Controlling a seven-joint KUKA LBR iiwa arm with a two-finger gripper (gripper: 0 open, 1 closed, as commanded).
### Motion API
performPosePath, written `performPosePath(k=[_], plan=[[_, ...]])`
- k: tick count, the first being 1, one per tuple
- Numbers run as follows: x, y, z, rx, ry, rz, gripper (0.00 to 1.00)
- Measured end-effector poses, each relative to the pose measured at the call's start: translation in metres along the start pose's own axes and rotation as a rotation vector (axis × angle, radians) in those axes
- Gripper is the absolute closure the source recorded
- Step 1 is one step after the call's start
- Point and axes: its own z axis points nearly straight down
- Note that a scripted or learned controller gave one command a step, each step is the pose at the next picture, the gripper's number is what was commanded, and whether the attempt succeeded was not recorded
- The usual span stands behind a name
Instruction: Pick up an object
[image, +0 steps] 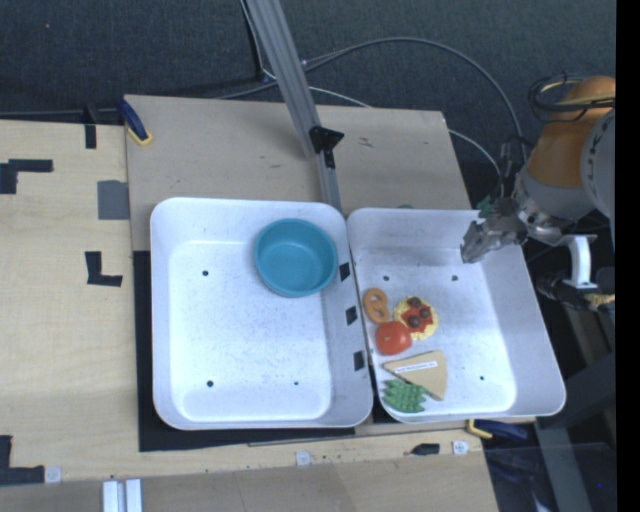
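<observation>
The gripper (481, 243) hangs over the upper right of the right bin (500, 340), whether open or closed I cannot tell, probably poised above the toy food: pretzel (375, 304), tomato (392, 338), sandwich (420, 372), lower centre

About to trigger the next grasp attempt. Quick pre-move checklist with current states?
1. Gripper is carrying nothing: ok, nothing hangs beneath it.
2. Gripper is above the bin that holds the targets: ok, it is over the upper right part of the right bin.
3. Targets visible: ok. Pretzel, small pizza, tomato, sandwich wedge and a green piece sit along that bin's left side.
4. Targets well separated: not ok, they are clustered close together.
5. Finger opening: cannot tell.
6. Blue bowl out of the way: ok, it is in the left bin.
</observation>
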Motion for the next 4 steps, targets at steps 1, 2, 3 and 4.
performPosePath(k=[1, 2, 3, 4], plan=[[0.0, 0.001, -0.052, 0.0, 0.0, 0.0, 1.0], [0.05, 0.002, -0.065, 0.002, 0.002, -0.004, 1.0], [0.105, 0.01, -0.076, 0.003, 0.003, -0.004, 1.0], [0.158, 0.007, -0.083, 0.003, 0.002, -0.004, 1.0]])
